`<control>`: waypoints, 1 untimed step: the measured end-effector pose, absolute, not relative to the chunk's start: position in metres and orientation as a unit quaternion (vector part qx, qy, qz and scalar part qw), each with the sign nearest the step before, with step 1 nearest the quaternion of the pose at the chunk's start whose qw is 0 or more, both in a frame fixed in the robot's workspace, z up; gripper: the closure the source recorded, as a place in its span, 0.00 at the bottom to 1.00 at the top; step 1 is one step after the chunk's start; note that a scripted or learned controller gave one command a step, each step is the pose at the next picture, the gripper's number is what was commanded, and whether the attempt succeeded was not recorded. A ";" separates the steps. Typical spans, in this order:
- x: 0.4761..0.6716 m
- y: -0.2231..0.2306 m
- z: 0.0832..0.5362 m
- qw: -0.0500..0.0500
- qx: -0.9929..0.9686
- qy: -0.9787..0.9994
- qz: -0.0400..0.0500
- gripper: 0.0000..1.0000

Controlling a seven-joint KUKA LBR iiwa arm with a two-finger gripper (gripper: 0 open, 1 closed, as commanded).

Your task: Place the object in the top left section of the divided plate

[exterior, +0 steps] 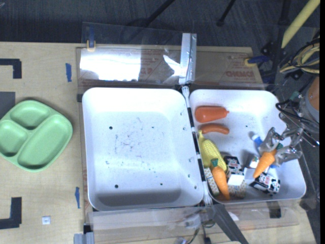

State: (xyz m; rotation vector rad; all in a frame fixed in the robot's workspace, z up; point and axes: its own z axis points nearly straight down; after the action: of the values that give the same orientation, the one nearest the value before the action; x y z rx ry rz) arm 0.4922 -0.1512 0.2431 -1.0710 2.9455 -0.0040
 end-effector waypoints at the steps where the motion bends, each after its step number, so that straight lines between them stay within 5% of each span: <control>1: 0.494 -0.165 0.124 0.010 -0.337 0.942 -0.006 1.00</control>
State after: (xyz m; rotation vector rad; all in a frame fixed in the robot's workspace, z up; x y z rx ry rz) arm 0.4942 -0.1646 0.1239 -1.0506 2.9386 -0.0179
